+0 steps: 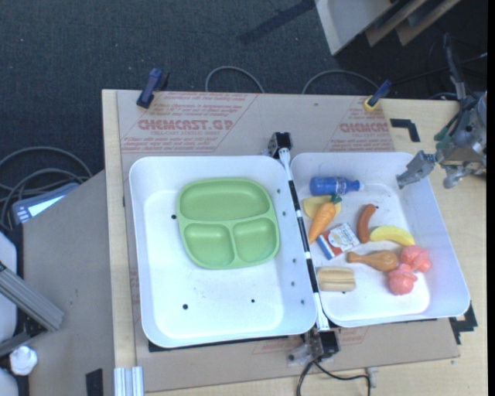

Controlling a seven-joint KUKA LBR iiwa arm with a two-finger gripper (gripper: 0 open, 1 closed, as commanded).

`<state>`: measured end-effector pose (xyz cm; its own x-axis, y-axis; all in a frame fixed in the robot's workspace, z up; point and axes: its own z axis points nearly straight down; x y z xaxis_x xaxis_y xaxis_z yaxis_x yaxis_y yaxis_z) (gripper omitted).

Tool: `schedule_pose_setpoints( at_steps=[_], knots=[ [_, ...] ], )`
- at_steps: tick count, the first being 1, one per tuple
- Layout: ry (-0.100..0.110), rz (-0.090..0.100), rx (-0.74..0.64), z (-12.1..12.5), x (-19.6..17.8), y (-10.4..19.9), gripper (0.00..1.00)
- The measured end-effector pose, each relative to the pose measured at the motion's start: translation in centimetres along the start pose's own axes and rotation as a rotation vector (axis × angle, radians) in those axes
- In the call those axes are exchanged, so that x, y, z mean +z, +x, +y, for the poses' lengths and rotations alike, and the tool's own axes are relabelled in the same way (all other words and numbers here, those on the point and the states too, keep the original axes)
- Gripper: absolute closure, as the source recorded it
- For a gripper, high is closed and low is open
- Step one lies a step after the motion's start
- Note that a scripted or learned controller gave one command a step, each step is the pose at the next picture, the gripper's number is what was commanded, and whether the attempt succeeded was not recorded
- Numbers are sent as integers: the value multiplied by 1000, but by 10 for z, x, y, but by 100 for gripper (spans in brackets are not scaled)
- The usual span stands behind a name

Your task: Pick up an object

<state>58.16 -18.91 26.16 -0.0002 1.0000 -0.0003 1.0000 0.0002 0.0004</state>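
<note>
Approach step: the gripper (pixel 435 166) hovers spread and empty at the right bin's (pixel 445 232) upper right edge (toys lie mid-bin), so it must next descend over the banana (pixel 392 234).

Dark carpet (pixel 69 46) covers the floor around a cardboard-topped bench (pixel 232 116). Loose cables (pixel 39 166) loop on the left. A pale box (pixel 363 19), possibly furniture, sits at the top. Blue (pixel 150 87) and yellow-blue (pixel 377 95) clamps grip the bench's far edge.
</note>
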Motion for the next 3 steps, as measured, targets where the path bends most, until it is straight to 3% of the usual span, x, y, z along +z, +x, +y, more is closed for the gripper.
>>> schedule_pose_setpoints(
  at_steps=[1, 2, 3],
  knots=[
    [1, 1, -1, 9, 96, 46, 0],
    [2, 1, 0, 13, 178, 67, 0],
    [0, 0, 0, 14, 167, 67, 100]
  ],
)
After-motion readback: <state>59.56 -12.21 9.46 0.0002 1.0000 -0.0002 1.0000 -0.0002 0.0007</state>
